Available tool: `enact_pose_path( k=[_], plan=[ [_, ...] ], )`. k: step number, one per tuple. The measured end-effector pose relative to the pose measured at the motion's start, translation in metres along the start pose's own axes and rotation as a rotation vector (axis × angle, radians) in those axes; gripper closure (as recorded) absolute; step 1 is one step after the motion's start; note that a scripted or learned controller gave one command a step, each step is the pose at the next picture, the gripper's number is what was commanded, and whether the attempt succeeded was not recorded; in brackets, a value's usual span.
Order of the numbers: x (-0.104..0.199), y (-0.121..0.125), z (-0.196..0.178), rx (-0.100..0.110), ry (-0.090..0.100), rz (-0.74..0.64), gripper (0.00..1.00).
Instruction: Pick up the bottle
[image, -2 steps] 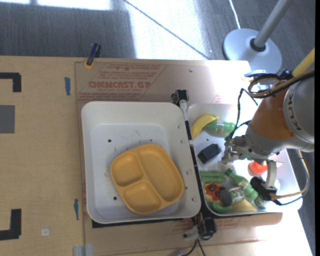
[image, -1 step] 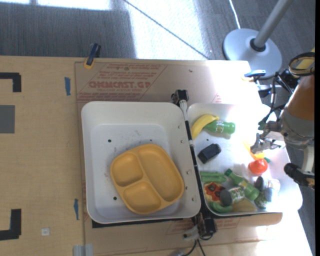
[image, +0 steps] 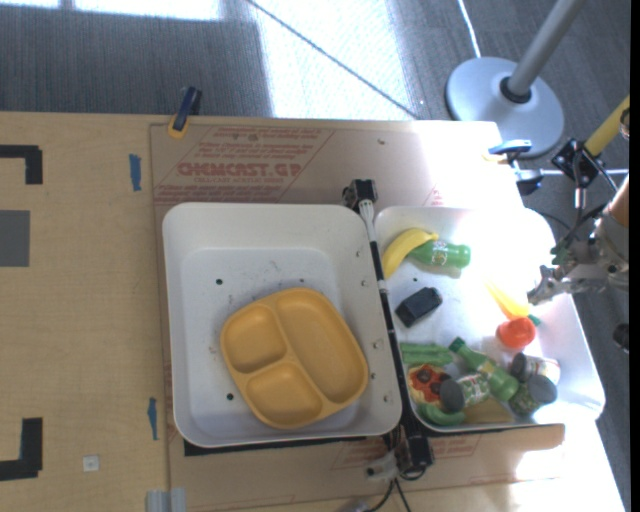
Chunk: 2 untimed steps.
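From the overhead camera, two white bins sit side by side on the bench. The left bin (image: 190, 300) carries a yellow divided tray (image: 292, 355), resting toward six o'clock of its floor. The right bin (image: 575, 340) is the busy one. Up at twelve o'clock lies a banana (image: 402, 246), and touching it at its three o'clock side lies a green bottle (image: 441, 255), flat on its side. A small black block (image: 418, 305) sits near the centre. Down at six o'clock there's a heap: a second bottle (image: 490, 380) with a green neck, lying tilted among green pieces and dark caps, though glare makes that pile hard to sort. An orange-red toy (image: 515, 332) sits at three o'clock. The gripper (image: 550, 285) hangs at the bin's three o'clock rim, well apart from both bottles; whether its pincer is apart or together, I cannot tell.
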<state>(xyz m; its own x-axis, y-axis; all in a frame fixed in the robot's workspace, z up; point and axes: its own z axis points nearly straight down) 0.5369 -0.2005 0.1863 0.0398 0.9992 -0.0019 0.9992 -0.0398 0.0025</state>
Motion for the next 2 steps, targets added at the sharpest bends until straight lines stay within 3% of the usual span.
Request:
enact_pose_path(
  k=[1, 2],
  plan=[
    [-0.018, 0.023, 0.007, -0.001, 0.0, -0.216, 1.0],
    [-0.021, 0.048, 0.007, -0.001, 0.0, -0.337, 1.0]
  ],
)
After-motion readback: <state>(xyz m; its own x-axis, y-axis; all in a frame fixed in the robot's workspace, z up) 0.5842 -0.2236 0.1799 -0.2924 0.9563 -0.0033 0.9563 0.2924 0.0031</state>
